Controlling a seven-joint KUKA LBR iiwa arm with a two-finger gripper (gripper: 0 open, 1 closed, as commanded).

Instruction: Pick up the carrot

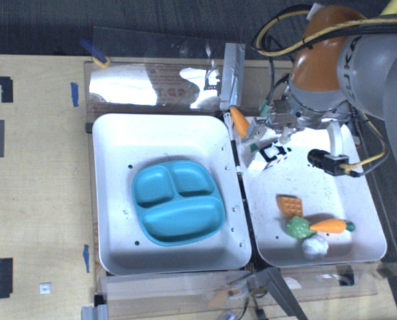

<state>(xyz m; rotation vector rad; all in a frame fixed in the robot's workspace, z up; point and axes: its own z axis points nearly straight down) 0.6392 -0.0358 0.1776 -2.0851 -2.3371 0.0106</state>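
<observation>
Locate the carrot (329,227) in the right bin (368,192), close to that bin's near wall, low in the camera view. Note its long axis: nearly level across the view, green top to the view's right, orange point to the view's left. Note contact at the point end with a green piece (297,227); just below and touching or nearly touching, a white piece (313,246); just above the green piece, a tan ridged piece (289,205).

Locate the tool (268,135) at the far left corner of the same bin, hard by the rim shared with the left bin (111,145). Opening of the tool: cannot tell from this slant, with wrist body and cabling across it. Just beside the tool, on the shared rim, find an orange tapered piece (239,122); cannot tell whether gripped or merely lying there, so treat the tool as holding nothing confirmed.

Governing relation, as judged: carrot well apart from the tool, down the view and to its right, diagonally across the bin floor. Expect a travel along that diagonal, then a descent with the closing line set across the carrot's short width, that is, roughly up-and-down in the view. Favour the green-top half, clear of the clutter. Disregard the blue plate (178,200)
</observation>
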